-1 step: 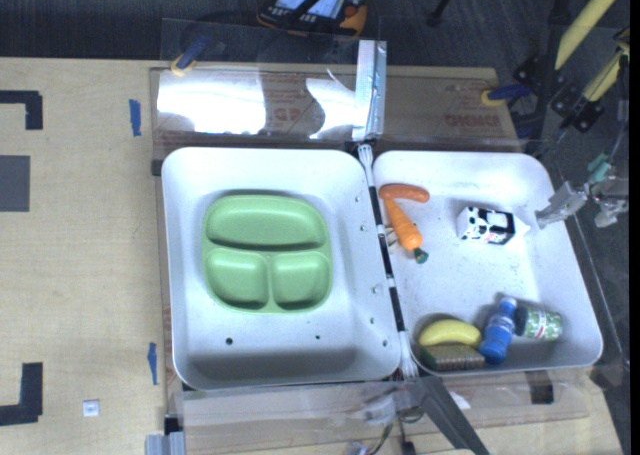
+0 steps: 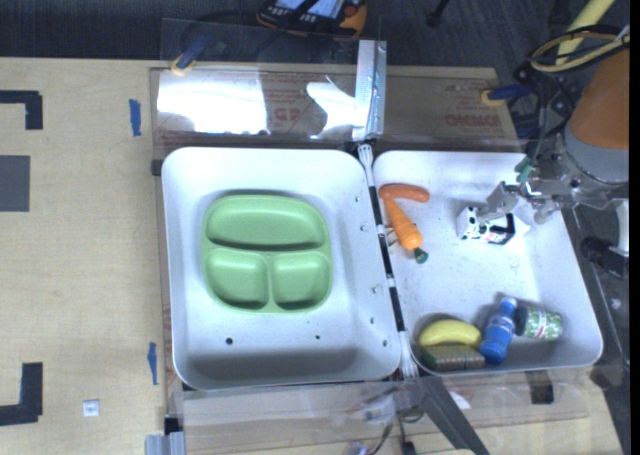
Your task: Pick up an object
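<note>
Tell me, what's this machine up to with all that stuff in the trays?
A robot arm reaches in from the right, its gripper low over a small black-and-white object in the right bin. It's meant to pick something up. A carrot, sausage, banana and blue bottle lie there untouched. A green tray sits in the left bin.

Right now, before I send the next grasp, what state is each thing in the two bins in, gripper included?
Green tray: flat in the left bin, compartments bare.
Carrot: lying loose in the right bin.
Sausage: lying beside the carrot's top.
Banana: lying at the near wall.
Blue bottle: on its side.
Black-and-white object: under the gripper, not visibly held.
</note>
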Action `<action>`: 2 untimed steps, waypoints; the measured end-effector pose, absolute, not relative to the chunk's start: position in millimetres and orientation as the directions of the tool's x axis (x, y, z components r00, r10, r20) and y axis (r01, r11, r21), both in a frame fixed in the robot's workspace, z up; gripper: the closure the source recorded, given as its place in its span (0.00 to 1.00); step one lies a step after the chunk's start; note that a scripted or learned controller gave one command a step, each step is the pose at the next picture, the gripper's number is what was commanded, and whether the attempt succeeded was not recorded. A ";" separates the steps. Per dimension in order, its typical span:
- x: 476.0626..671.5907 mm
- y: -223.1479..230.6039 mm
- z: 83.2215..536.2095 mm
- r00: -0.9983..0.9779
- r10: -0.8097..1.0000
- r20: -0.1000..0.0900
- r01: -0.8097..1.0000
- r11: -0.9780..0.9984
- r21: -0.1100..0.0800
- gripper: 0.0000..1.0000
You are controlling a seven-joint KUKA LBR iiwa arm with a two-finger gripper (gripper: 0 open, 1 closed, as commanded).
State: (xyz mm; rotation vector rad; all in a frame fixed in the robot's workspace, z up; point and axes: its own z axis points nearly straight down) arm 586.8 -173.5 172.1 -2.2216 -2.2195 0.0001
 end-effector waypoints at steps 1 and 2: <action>608.7 -203.1 114.7 -0.151 0.988 -0.006 0.988 0.151 0.025 0.00; 600.1 -187.3 107.7 0.066 0.998 -0.010 0.997 -0.066 0.040 0.00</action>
